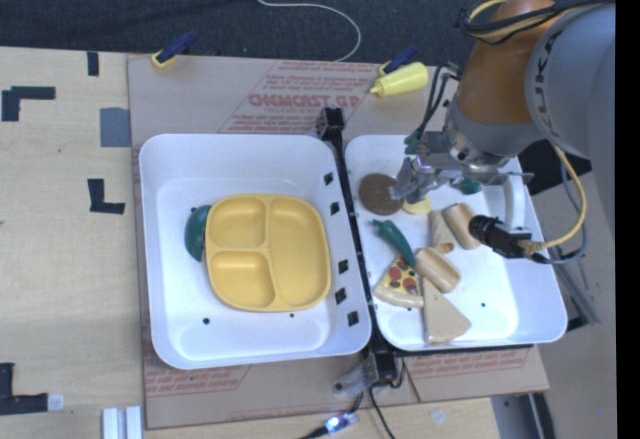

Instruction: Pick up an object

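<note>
Red print runs across the brown cardboard sheet [290,97] under the bins; it looks like large block capitals, but the letters are too blurred to read. Part of a dark "KU…" mark shows on the grey arm [585,77] at the right edge. The surface [60,227] is pale wood with black tape marks, and beyond it lies dark carpet with a thin white cable [300,2] curling across. Blue and yellow clamps [403,79] hold the cardboard's far edge. The left bin [160,307] holds a yellow divided plate [268,252] with a dark green thing peeking out at its left side. The right bin [520,322] holds the toy food: a brown disc [378,193], a green pod [392,233], a pizza slice [401,282], a bread roll [437,268], a tan wedge [443,317] and a small tan cylinder [458,222]. The gripper [418,179] sits low at the far end of the right bin, just beside the brown disc; whether its jaws are wide or narrow, I cannot tell.
</note>
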Robot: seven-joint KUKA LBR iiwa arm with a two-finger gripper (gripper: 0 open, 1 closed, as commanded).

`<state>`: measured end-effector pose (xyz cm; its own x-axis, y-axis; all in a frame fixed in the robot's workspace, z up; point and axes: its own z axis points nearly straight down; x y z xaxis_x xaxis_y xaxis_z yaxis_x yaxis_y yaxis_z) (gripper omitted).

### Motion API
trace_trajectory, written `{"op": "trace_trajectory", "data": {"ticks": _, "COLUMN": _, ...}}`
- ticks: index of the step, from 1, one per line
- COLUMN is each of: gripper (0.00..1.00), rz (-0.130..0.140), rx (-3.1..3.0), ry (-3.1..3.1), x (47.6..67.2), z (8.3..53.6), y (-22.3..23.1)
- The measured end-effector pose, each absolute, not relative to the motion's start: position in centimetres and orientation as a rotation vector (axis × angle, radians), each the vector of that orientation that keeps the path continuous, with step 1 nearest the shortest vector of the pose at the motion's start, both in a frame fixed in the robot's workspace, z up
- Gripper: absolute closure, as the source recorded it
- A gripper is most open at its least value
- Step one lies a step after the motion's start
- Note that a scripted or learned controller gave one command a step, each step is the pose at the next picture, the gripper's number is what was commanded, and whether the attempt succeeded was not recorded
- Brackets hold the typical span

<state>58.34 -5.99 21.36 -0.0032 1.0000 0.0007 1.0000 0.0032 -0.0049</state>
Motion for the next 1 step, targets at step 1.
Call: {"op": "trace_trajectory", "data": {"ticks": 1, "gripper": 1.00, "rz": 0.004, "rx": -2.213, "ry": -2.224, "x": 55.13, "z": 21.07, "y": -1.46}}
